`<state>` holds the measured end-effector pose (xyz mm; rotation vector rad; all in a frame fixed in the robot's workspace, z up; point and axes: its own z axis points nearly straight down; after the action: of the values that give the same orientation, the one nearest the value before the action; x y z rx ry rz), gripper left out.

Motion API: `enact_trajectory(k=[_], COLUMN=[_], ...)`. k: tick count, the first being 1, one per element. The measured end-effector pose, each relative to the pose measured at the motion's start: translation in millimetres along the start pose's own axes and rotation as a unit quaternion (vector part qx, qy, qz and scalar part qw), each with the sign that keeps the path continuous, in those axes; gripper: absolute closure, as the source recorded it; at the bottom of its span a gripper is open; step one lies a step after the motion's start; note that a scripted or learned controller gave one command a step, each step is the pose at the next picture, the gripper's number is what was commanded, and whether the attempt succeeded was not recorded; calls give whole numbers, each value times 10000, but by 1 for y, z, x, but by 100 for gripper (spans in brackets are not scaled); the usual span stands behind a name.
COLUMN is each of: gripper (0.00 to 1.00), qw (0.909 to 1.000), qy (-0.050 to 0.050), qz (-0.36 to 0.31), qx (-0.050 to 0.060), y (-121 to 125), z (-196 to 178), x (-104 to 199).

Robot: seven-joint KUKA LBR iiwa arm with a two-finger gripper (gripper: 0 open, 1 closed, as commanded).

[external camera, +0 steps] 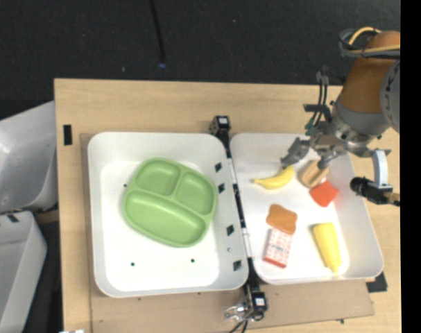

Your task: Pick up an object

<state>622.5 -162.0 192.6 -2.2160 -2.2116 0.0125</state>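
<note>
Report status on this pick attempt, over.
Gripper open, low over right bin, holding nothing. Tan object between fingers, banana beside. Nothing blocking.

Wooden bench (148, 106) on dark, perhaps carpeted, floor (161, 26).

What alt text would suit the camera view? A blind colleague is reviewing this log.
The arm's open tool hovers in the right bin over a tan object, beside a banana. The bin also holds an orange block, a brown piece, a red-and-white carton and a yellow piece. The left bin holds a green divided plate.
</note>
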Motion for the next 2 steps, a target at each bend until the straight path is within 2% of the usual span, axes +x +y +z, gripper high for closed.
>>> enact_trajectory(k=[1,2], gripper=[0,0], qw=[10000,10000], qy=[-12,-17], qz=[-17,-4], qx=[-73,-45], y=[3,-6], z=[-9,46], x=[0,4])
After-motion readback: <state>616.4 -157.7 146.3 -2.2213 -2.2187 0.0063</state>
